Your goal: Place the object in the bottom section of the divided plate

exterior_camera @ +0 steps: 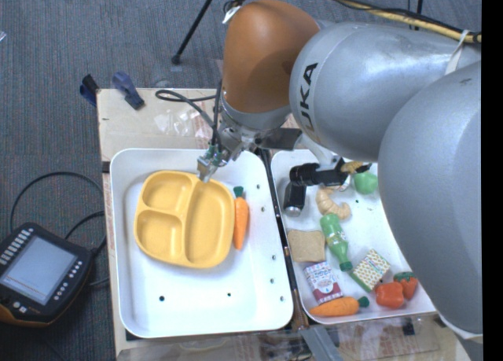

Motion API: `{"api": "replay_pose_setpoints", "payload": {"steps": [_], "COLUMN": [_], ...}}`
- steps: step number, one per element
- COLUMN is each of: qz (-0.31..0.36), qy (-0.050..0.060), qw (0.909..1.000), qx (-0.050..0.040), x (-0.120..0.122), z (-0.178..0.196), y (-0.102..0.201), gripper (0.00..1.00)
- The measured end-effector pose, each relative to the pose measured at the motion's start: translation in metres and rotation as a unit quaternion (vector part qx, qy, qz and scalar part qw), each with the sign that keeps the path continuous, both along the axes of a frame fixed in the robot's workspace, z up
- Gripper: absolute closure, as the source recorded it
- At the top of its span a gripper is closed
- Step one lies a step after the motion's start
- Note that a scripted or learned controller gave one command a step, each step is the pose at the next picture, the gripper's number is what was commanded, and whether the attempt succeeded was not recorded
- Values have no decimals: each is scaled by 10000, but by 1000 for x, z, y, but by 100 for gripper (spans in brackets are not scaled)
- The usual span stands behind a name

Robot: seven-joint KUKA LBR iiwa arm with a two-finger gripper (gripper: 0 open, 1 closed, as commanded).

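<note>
My gripper [209, 166] hovering at far rim of yellow divided plate [169, 226]; jaw state unclear. Carrot [240, 221] lying nearer, right, touching plate's edge.

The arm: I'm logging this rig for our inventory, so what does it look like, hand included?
The arm has bulky rounded grey casings with dark KUKA lettering and a glossy orange band above the wrist. Yellow and black cables run over its top. The hand is small, dark and metallic.
</note>
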State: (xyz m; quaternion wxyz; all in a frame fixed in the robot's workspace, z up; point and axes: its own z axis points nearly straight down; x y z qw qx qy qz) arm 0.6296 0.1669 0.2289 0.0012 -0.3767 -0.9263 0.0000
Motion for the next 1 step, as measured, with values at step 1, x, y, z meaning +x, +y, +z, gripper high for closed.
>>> {"api": "replay_pose_setpoints", "payload": {"steps": [1], "qz": [98], "qy": [51], "qw": [9999], "qx": [-20], "x": [-3], "z": [-58], "y": [46], "gripper": [100]}}
